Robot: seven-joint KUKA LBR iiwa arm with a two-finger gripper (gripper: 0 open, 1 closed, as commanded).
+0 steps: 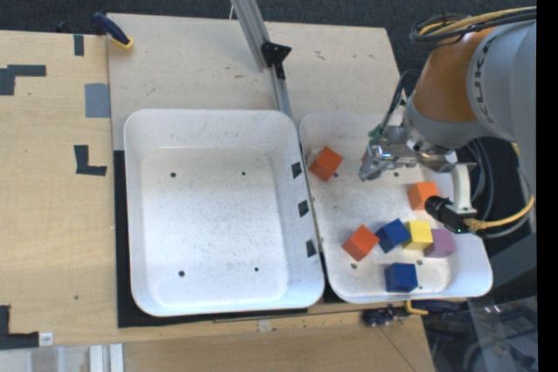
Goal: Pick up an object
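Overhead, the gripper [377, 163] hangs in the right bin [336, 279], just right of an orange cube [326, 163] lying near the bin's left wall; nothing shows between its fingertips, and whether they are spread or pressed together I cannot tell. Lower in that bin sit another orange cube [359, 242], two blue cubes [394, 233] [401, 276], a yellow cube [420, 233] and a purple one [441, 243]. A third orange cube [423, 194] lies beside the wrist.

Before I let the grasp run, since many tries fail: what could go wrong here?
The end effector hangs between blocks, so it may close on nothing. The nearest orange block sits close to the right bin's left wall and might get nudged against it. The lower blocks are crowded, so a grasp there may knock neighbours.
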